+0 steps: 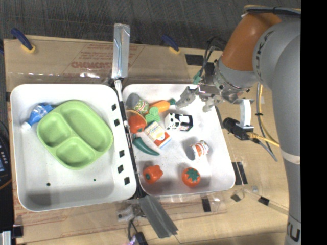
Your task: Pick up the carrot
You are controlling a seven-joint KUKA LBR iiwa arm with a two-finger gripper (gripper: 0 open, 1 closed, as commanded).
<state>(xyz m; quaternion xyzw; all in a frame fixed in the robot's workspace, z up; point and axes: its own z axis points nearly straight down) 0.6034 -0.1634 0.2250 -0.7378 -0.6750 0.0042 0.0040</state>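
Note:
The carrot [160, 105] is a small orange piece with a green top, lying near the back of the right bin [219, 160] beside other toy food. My gripper [196, 99] hangs over the back right part of that bin, a short way right of the carrot. Its two fingers stand apart, open, with nothing between them.
The right bin also holds a black-and-white cow toy [176, 121], a small carton [157, 135], a green pepper [144, 146], two tomatoes [190, 176], a little can [200, 149] and a red-orange piece [137, 122]. In the left bin lies a green divided plate [74, 132] with a blue object [38, 112] behind it.

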